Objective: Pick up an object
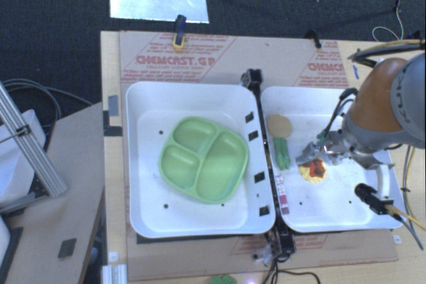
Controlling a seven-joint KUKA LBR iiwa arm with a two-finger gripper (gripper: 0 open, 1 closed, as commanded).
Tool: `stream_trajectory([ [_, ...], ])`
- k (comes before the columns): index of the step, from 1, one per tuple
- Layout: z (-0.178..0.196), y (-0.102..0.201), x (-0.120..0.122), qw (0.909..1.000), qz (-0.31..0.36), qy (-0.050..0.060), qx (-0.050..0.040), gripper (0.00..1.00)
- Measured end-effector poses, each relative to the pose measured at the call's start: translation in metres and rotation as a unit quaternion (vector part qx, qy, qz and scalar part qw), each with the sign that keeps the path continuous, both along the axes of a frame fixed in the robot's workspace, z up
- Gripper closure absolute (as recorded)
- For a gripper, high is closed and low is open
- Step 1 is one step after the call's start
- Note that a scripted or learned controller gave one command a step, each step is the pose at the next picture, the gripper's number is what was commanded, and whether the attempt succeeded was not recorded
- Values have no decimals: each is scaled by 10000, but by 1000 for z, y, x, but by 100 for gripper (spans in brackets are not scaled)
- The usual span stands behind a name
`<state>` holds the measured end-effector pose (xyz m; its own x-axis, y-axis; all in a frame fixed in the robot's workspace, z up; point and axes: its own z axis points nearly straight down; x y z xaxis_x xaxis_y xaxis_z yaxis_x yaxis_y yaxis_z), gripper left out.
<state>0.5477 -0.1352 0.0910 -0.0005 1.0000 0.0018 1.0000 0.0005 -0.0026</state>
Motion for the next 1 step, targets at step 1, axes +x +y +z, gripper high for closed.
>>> stream_trajectory([
  [1,15,-1,4,10000,6,-51,-10,100],
])
